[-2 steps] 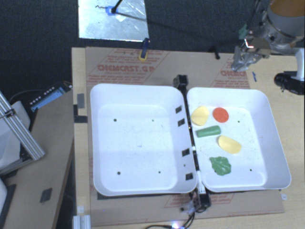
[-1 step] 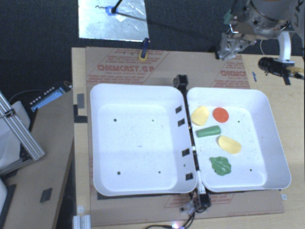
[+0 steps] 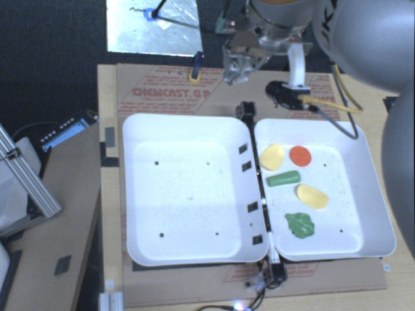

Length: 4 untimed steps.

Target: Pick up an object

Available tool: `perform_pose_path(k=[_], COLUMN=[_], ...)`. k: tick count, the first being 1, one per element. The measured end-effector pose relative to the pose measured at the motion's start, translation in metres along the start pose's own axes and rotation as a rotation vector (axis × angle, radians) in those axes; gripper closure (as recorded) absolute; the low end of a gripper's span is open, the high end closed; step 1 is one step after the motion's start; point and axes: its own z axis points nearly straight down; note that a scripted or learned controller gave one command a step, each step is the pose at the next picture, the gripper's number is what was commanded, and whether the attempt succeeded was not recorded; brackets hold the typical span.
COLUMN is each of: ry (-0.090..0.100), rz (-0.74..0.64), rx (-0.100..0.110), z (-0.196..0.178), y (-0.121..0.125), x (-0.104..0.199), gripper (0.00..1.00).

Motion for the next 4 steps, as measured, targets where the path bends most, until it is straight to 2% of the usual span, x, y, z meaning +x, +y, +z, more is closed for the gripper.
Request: perform_pose_path(k=[1,2,3,4], ry=[-0.004,-0.01,-0.01,-0.007], rz=[0.012,0.029,0.028,0.015], rx=[-0.004,-0.002,-0.003,-0.003], z=[-0.017,-0.028,-0.047,-0.069], y=[0.019,0.016,0.014,0.015], x=[0.039,-0.072,-0.159,-0.131], gripper=[1.0,1.0,1.0,1.0])
